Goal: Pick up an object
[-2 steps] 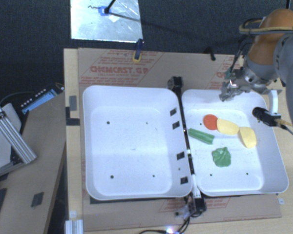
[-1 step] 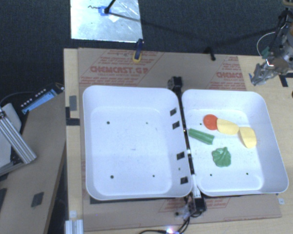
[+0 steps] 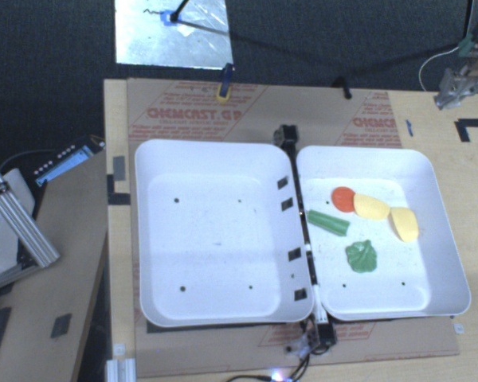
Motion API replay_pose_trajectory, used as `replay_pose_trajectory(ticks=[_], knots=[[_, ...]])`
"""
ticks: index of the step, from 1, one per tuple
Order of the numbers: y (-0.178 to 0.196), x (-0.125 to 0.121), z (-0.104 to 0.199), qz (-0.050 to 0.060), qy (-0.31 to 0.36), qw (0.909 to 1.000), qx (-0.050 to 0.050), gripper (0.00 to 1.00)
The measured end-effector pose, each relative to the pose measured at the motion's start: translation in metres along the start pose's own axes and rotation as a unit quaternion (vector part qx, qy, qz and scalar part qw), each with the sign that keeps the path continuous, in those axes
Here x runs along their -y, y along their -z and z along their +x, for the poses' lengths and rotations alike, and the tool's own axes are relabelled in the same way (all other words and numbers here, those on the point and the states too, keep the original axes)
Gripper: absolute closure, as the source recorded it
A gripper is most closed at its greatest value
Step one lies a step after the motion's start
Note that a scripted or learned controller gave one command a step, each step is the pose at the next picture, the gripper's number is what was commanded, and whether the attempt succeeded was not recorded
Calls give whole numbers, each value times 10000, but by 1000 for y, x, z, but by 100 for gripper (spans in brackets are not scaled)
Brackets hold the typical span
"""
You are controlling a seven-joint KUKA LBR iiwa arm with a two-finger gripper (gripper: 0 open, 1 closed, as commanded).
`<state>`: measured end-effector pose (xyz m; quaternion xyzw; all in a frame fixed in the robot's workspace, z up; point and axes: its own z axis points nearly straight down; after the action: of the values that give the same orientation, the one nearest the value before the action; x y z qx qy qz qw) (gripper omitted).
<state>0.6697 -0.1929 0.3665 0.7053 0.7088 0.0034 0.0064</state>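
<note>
The right white bin point(image 3: 444, 237) holds several small objects. A red round piece point(image 3: 343, 198) lies near its middle, touching a yellow oval piece point(image 3: 371, 207) to its right. A second yellow piece point(image 3: 405, 224) lies further right. A long green piece point(image 3: 328, 222) rests close to the bin's left wall. A crumpled green, leaf-like piece point(image 3: 361, 256) sits below it, apart from the others.
The left white bin point(image 3: 215, 237) adjoins the right one along a black hinged divider point(image 3: 300, 229). Both stand on a cardboard sheet point(image 3: 191, 110). A grey metal fitting with cables point(image 3: 460, 82) sits at the top right. A silver plate point(image 3: 172, 21) lies behind the bench.
</note>
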Motion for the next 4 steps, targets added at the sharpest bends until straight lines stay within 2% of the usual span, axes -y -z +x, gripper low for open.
replay_pose_trajectory(ticks=[1, 2, 3, 4], knots=[[38, -1, 95, 25, 46, 10000, -32, 100], [62, 32, 182, 44, 39, 10000, -36, 100], [18, 12, 108, 68, -45, 10000, -6, 100], [-16, 1, 60, 69, -39, 10000, -8, 100]])
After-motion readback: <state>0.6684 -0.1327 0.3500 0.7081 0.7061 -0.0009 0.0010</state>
